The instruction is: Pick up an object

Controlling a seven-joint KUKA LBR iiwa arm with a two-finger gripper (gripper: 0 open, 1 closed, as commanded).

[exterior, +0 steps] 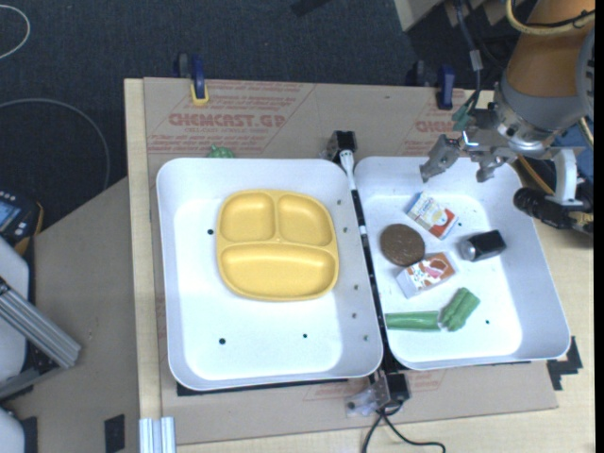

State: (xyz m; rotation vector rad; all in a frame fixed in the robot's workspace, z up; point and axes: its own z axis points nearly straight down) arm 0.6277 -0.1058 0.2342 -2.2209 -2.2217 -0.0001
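Bins: we count two shallow white ones side by side on the table (283,102), the left bin (189,281) and the right bin (528,300).
Left bin contents: we see one yellow divided plate (277,244) with three compartments, lying flat near the middle.
Right bin contents: we count five things.
Cartons: two small red-and-white cartons, one (432,215) toward the far side, the other (427,274) nearer us.
Brown disc: one round brown disc (402,243) lies between the two cartons, just beside both.
Black block: one small black block (483,245) lies right of the cartons, apart from them.
Green toy: one green vegetable-shaped toy (436,316) lies at the near side, its thicker ribbed end toward the right.
Arm: one grey arm with an orange band (557,12) reaches in from the right.
Claw: the claw (468,159) hangs above the far edge of the right bin; we see its two fingers spread apart with nothing between them.
Clamps: we count two blue clamps, one (197,78) at the table's far left, one (445,87) at its far right.
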